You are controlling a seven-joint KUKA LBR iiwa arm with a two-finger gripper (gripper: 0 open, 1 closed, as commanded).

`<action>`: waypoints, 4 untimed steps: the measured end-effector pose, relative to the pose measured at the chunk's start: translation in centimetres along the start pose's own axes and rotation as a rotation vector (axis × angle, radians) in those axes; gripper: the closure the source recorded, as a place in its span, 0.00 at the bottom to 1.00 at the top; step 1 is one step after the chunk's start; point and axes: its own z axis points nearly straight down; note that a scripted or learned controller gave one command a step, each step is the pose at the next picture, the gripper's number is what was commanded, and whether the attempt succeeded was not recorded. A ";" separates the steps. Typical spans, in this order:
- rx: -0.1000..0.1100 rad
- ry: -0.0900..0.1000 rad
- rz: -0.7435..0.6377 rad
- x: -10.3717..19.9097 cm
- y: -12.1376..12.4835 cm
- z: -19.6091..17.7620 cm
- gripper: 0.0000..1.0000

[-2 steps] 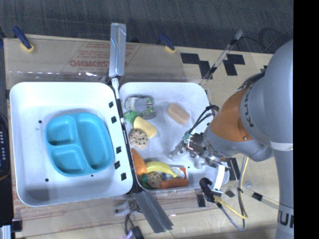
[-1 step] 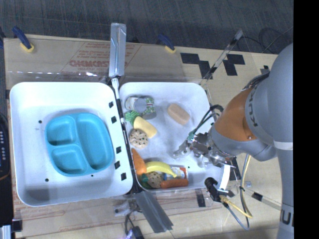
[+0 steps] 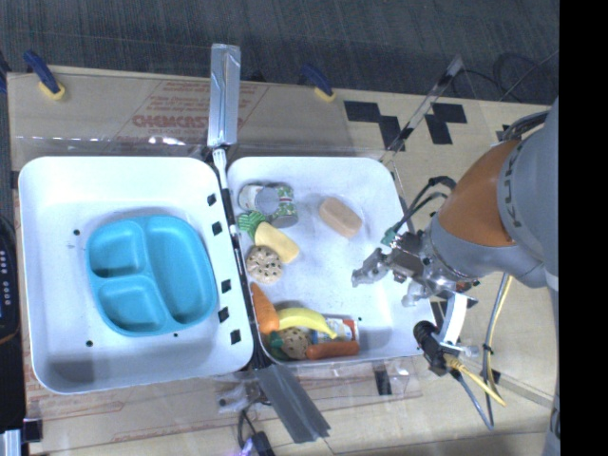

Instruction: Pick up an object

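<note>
My jaws (image 3: 380, 266) hang over the right bin (image 3: 380, 174), near its right wall, nothing between them; can't tell from here if they're apart or together. Nearest pick is the tan block (image 3: 340, 216), up and to the left of me, long axis running upper-left to lower-right. Rest sits further left, along the divider. Count in this bin: 1 tin can (image 3: 276, 203), 1 yellow wedge (image 3: 277, 242), 1 speckled ball (image 3: 265, 265), 1 banana (image 3: 306, 320), 1 carrot (image 3: 263, 307), plus a few bits in the bottom pile I can't sort out. Left bin (image 3: 57, 188): 1 blue divided tray (image 3: 150, 274), 3 compartments. 2 bins total on the surface.
</note>
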 end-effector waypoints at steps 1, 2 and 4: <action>0.002 0.001 -0.175 0.2 -0.1 6.9 0.00; 0.002 -0.001 -0.123 1.8 3.2 6.9 0.00; 0.002 -0.001 0.248 2.7 3.0 7.0 0.00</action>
